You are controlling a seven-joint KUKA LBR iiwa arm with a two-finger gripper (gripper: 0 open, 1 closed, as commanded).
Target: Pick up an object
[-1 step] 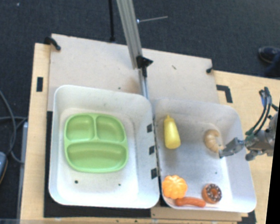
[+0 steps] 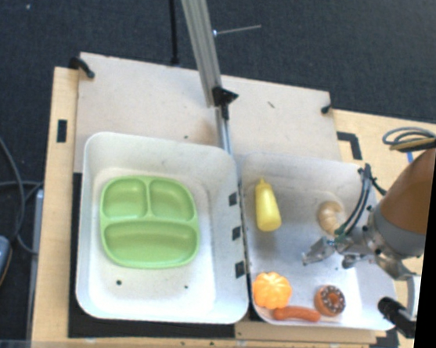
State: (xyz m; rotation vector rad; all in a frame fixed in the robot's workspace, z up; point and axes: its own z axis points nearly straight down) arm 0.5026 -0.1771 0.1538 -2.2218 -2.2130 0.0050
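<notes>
We see the claw (image 2: 320, 253) low over the floor of the right bin (image 2: 304, 180), nothing between its tips, though we cannot tell how wide it stands; so we judge the pick not yet made; nearest, just above it, sits a pale round object (image 2: 328, 215); below it a donut (image 2: 330, 300), a carrot (image 2: 296, 314) and an orange pumpkin (image 2: 271, 289); to its left a yellow bottle (image 2: 267, 205); farther left, the left bin (image 2: 98, 155) holds a green divided plate (image 2: 149, 221).

Even, fairly bright overhead light washes out the two shallow white plastic bins (image 2: 169, 155), with mild glare left of the two-finger gripper (image 2: 327, 252). Shadows there are soft and short. The picture is low-resolution, slightly blurred throughout.
</notes>
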